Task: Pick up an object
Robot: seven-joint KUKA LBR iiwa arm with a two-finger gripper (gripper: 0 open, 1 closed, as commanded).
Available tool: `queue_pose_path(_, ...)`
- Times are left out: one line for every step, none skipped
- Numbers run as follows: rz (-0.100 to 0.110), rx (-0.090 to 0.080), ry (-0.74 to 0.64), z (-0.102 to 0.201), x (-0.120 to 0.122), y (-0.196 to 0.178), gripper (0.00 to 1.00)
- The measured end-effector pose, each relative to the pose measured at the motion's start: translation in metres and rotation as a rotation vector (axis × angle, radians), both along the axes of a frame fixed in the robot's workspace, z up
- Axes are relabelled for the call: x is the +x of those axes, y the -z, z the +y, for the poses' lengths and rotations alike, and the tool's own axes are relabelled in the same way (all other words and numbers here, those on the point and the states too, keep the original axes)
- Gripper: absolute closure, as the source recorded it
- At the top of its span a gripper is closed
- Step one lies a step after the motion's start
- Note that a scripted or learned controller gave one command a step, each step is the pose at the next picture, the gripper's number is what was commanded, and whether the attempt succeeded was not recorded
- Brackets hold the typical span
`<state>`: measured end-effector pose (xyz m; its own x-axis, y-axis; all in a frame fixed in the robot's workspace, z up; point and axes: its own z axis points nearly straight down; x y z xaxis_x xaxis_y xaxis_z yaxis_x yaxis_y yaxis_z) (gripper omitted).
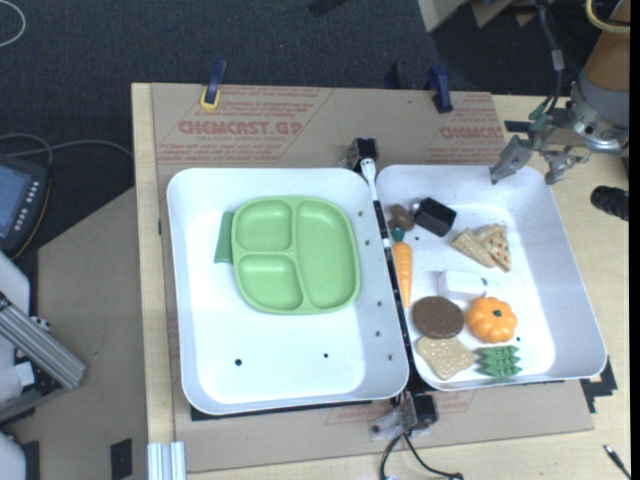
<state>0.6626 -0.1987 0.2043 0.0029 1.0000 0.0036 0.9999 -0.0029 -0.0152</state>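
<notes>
Nothing is picked yet: the gripper (528,160) hovers with fingers spread and bare over the right bin's (560,230) far edge, while the toy carrot (401,270) lies along its left wall.

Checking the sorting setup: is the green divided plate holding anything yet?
Empty. The green divided plate in the left bin shows three bare compartments.

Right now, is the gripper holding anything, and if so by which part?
Nothing is held. The gripper hangs open above the far right corner of the right bin, with only air between its fingers; the toy foods all lie in the bin.
</notes>
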Motion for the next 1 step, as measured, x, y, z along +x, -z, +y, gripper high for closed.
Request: queue_pose_path(-0.015, -0.004, -0.003, 0.0003, 0.0032, -0.0097, 0.0)
